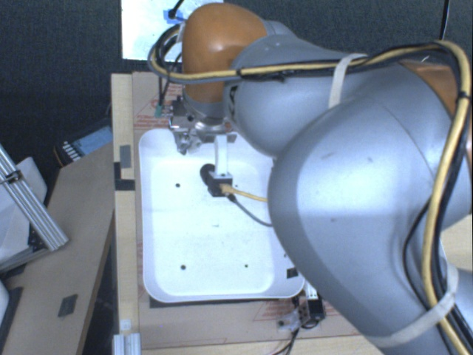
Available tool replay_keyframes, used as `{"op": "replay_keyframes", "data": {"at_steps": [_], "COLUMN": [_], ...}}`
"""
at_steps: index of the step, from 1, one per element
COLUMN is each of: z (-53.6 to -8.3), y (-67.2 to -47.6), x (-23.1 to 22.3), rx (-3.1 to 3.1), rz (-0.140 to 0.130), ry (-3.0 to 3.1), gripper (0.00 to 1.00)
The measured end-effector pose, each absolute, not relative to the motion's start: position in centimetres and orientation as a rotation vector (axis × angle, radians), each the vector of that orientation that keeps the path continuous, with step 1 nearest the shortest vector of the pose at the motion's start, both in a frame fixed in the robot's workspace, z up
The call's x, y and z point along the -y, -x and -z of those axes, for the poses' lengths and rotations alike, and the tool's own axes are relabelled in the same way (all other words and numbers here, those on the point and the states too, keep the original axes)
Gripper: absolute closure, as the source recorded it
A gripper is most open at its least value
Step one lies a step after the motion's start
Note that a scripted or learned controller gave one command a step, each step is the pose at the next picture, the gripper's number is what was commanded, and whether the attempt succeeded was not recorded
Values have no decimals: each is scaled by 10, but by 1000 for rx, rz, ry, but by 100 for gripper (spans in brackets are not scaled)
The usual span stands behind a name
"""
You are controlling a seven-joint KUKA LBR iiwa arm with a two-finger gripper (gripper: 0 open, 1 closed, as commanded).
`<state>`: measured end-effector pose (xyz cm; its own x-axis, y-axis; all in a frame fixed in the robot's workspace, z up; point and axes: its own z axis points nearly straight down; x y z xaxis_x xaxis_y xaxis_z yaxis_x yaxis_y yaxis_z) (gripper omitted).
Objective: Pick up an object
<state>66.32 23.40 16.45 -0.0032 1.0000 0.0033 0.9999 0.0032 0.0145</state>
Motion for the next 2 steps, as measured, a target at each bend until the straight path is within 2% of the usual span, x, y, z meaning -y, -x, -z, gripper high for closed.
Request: {"op": "replay_keyframes", "data": {"at_steps": [1,2], "z": [-80,-96], "y": [-667,-670], "x": [-234,-235], "rx": [-2227,-2228], "rz": [6,-5], "ry": [-2219,-2213], "gripper": [100,100]}}
